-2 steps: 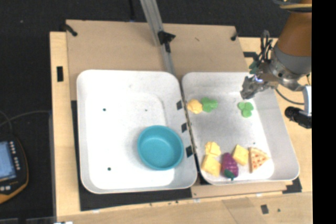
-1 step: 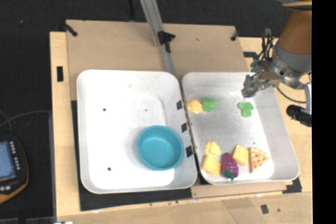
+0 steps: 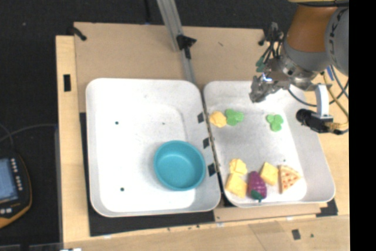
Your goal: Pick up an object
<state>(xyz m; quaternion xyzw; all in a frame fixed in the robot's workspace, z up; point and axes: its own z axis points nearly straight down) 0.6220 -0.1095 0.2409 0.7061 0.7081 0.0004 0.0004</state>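
My gripper (image 3: 259, 93) hangs over the back of the right bin (image 3: 305, 144), its fingers pointing down and left. Nothing shows between them. A small green toy (image 3: 274, 121) lies a little in front of the gripper and to its right. A second green piece (image 3: 234, 117) sits beside a yellow piece (image 3: 218, 120) near the bin's left wall. Along the front of the bin lie yellow cheese-like blocks (image 3: 237, 177), purple grapes (image 3: 257, 184), another yellow block (image 3: 269, 173) and a pizza slice (image 3: 288, 177).
A teal bowl (image 3: 179, 165) stands in the left bin (image 3: 117, 126) near its front right. A grey metal pole (image 3: 167, 9) slants up from between the bins. A black handset (image 3: 10, 185) lies off the bench at left.
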